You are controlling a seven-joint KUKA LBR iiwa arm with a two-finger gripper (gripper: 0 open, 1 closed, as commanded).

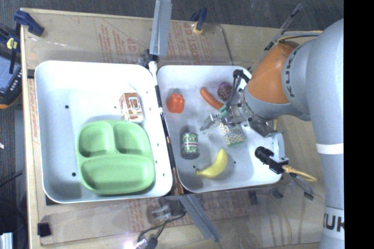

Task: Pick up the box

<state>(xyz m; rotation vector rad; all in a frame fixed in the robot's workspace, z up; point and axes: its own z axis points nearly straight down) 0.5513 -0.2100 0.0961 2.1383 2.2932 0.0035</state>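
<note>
While the green divided tray (pixel 115 157) fills the lower part of the left bin (pixel 52 84), the box (pixel 131 106) lies just above it, touching its upper edge. Across the divider, the right bin (pixel 193 75) holds a red pepper (pixel 175 103), a can (pixel 189 144), a banana (pixel 214 165) and a carrot (pixel 210 97). Farther right, the gripper (pixel 232 128) hangs over a patterned item, well apart from the box; whether its fingers are spread or pinching cannot be told.
</note>
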